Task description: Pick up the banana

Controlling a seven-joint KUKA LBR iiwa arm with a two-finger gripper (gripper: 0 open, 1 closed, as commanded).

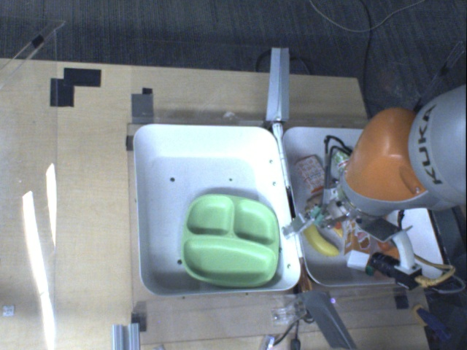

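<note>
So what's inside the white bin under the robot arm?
In the right bin lie a yellow banana, a few packets and other small things. The arm hides much of that bin, so what lies beneath it can't be seen.

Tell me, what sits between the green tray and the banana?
In the camera view, the raised white walls where the two bins meet run between the green tray and the banana. A small pale item rests right at that divide.
</note>
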